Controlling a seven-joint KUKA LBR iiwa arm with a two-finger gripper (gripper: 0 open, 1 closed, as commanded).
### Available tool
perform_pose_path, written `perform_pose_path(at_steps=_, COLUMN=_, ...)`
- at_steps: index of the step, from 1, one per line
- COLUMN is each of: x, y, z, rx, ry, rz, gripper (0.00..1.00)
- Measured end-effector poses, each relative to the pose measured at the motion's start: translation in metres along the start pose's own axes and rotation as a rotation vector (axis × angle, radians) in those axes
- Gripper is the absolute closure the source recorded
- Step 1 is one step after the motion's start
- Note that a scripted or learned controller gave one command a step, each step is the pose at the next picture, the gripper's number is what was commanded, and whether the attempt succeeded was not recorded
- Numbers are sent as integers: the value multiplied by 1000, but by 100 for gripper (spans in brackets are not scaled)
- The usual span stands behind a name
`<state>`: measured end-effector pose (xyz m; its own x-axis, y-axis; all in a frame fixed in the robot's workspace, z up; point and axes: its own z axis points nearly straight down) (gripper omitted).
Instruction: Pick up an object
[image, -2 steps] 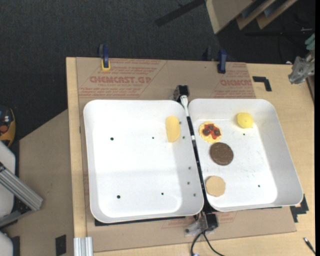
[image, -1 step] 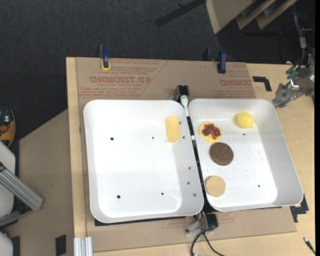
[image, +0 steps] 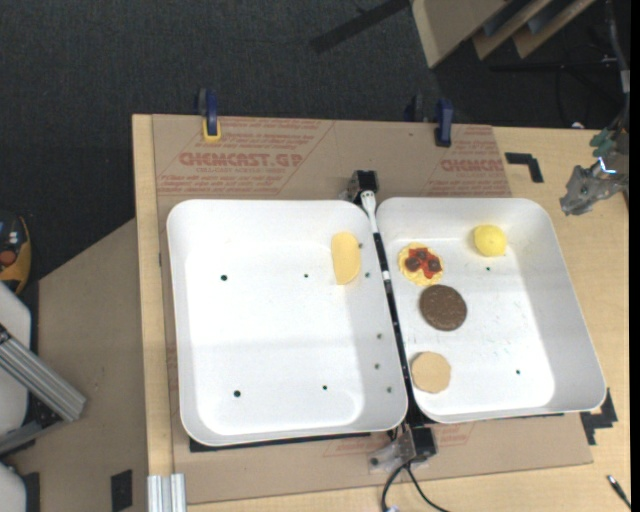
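Gripper (image: 590, 185) at far right bench edge, grip state cannot tell; nearest target, yellow ball (image: 489, 240), lies down-left inside right bin (image: 560, 300).

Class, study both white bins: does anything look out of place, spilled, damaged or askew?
Nothing stands out. The yellow oblong piece lies alone in the left bin. The yellow ball, pizza piece, brown disc and tan disc lie apart in the right bin.

Blue clamps (image: 209, 103) on brown board (image: 300, 150)
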<state>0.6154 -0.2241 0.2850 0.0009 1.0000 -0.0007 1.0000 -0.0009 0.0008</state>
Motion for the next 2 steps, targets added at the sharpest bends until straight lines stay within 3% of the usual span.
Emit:
perform_pose_path(at_steps=1, x=-1, y=-35, z=-46, rx=-6, ry=-3, rz=1, gripper=100)
perform_pose_path(at_steps=2, x=122, y=-49, z=-7, rx=5, ry=8, rz=-13, gripper=100)
